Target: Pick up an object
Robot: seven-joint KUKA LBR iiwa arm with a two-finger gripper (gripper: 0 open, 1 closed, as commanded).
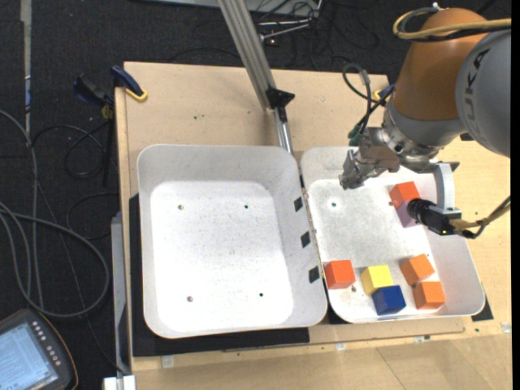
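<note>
Approach step: gripper (354,177), grip state impossible to tell, above right bin (467,254). Next: descend squarely onto orange block (404,193) nearby.

The arm (455,63) reaches in from the right, gripper (355,177) pointing down.

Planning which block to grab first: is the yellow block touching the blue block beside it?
Touching. The camera view shows the yellow block and the blue block meeting with no white bin floor visible between them, near the right bin's front wall.
</note>
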